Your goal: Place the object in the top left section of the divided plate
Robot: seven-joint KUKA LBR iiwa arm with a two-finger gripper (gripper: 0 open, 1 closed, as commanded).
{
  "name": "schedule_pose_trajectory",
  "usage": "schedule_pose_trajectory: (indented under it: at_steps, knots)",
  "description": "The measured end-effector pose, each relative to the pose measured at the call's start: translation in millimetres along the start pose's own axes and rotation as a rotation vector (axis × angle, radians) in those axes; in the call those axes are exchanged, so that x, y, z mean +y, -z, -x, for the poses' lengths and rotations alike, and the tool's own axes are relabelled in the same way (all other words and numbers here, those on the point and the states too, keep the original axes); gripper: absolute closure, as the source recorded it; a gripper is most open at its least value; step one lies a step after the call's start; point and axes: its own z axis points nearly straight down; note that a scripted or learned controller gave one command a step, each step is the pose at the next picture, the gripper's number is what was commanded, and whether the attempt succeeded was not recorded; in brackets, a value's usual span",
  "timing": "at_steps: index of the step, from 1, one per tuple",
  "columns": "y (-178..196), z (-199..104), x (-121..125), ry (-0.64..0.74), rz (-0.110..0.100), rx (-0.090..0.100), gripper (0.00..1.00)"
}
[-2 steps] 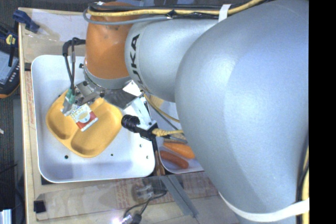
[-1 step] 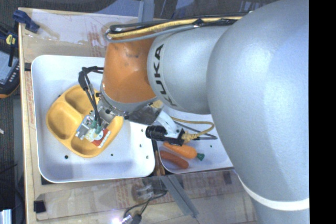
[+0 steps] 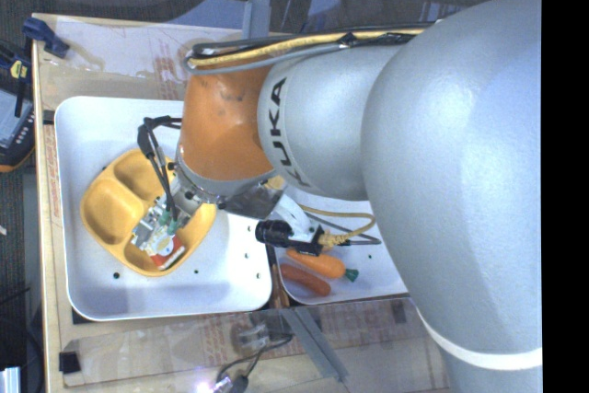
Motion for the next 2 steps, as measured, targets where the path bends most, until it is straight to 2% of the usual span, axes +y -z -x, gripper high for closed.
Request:
schedule_pose_trajectory:
  at_steps: [1,2]
  knots:
    - [-60,-18,-22,0.161,0.014,-0.012,0.00]
    - [-49,-17,-21,0.164,0.016,-0.012,1.00]
